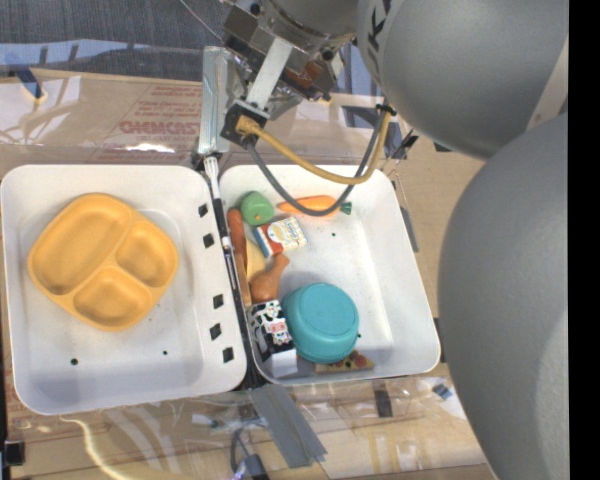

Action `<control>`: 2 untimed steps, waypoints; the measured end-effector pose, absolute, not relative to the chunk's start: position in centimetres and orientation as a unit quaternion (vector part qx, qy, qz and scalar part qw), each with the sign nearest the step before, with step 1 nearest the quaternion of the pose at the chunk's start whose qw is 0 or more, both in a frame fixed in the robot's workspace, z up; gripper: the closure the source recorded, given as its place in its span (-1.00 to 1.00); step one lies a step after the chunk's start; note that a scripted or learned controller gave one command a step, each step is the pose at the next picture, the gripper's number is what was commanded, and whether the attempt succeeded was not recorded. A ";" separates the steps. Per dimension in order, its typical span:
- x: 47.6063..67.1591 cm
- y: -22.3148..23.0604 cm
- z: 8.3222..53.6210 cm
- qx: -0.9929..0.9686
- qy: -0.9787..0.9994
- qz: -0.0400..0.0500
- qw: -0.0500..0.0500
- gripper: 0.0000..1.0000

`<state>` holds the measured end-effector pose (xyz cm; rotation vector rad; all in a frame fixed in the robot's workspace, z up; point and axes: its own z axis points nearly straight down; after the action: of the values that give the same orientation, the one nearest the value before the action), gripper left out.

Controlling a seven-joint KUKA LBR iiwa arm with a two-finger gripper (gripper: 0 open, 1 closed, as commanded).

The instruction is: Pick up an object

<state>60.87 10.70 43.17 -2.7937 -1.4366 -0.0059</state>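
My arm [460,58] is hovering above the right bin [405,268], teal bowl [322,320] lying there, yellow divided plate [103,259] sitting in the left bin [30,368].

Yellow-orange divided plate [103,259] in white left bin [30,368]; teal bowl [322,321], orange carrot [308,206], green ball [256,207], black-and-white patterned carton [271,324] in white right bin [405,298].
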 end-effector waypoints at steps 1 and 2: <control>60.8 11.1 43.9 -0.887 -0.463 0.000 0.001 1.00; 64.9 6.4 49.2 -0.822 -0.569 0.000 0.000 1.00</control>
<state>64.93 6.40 49.18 -2.5838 -1.7873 -0.0005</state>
